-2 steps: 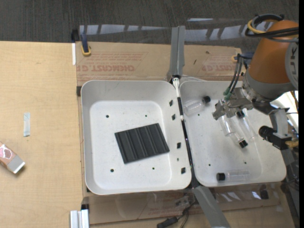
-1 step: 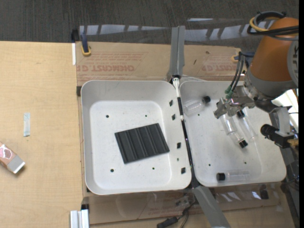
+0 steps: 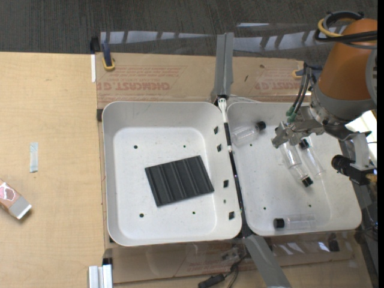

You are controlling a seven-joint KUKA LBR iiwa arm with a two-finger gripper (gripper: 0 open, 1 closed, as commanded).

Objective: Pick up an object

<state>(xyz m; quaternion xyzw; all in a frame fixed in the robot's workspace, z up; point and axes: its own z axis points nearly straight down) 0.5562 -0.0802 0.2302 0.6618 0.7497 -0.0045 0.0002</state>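
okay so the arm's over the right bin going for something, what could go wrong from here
1. The items in the right bin look like clear tubes with black caps, hard to make out against the white floor, so the hand may close beside one rather than on it.
2. They look round and could roll or slip away.
3. One tube lies near the front wall, leaving little room.

Two white bins: the left bin holds a dark grey ribbed mat near its centre; the right bin holds clear tubes with black caps. The bench is light tan wood with brown cardboard bearing red print along its far edge. The arm is orange and grey.
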